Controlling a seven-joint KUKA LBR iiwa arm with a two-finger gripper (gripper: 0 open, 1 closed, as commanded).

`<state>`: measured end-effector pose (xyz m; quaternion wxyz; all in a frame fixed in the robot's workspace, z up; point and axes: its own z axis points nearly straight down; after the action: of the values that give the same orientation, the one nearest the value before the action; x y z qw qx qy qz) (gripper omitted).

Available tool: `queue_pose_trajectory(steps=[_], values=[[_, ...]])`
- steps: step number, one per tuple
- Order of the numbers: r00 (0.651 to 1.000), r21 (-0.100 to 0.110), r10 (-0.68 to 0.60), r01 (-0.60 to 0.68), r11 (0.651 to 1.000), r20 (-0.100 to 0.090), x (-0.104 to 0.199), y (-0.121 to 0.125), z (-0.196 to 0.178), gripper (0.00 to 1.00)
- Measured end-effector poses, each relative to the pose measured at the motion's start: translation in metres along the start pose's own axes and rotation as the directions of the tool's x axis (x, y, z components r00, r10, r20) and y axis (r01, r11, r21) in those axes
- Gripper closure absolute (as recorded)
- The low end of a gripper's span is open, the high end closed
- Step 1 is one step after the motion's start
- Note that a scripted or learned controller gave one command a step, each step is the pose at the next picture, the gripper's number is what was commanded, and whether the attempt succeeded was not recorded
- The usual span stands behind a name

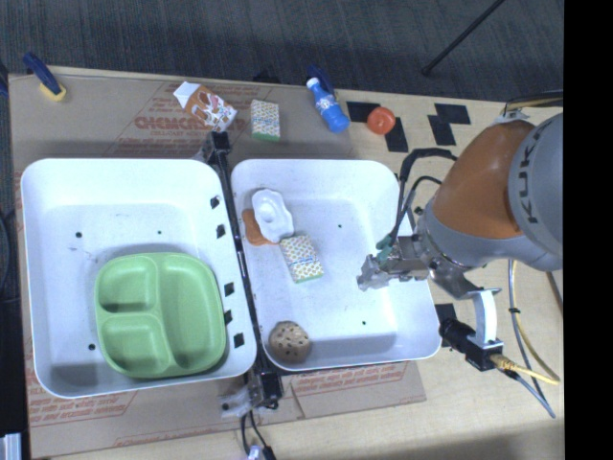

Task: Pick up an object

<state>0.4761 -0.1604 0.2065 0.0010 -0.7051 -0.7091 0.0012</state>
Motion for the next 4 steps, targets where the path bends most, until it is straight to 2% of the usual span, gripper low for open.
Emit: queue_pose_trajectory(steps=[1, 2, 3, 4], values=[[1.000, -0.002, 0.001, -0.001, 1.000, 0.000, -0.028, 0.000, 0.003, 1.00], [1.000, 0.000, -0.003, 0.003, 1.000, -0.001, 0.045, 0.001, 0.000, 1.00], [1.000, -0.002, 0.002, -0.002, 1.000, 0.000, -0.005, 0.000, 0.004, 1.00], [1.000, -0.002, 0.002, -0.002, 1.000, -0.001, -0.014, 0.000, -0.001, 1.00]])
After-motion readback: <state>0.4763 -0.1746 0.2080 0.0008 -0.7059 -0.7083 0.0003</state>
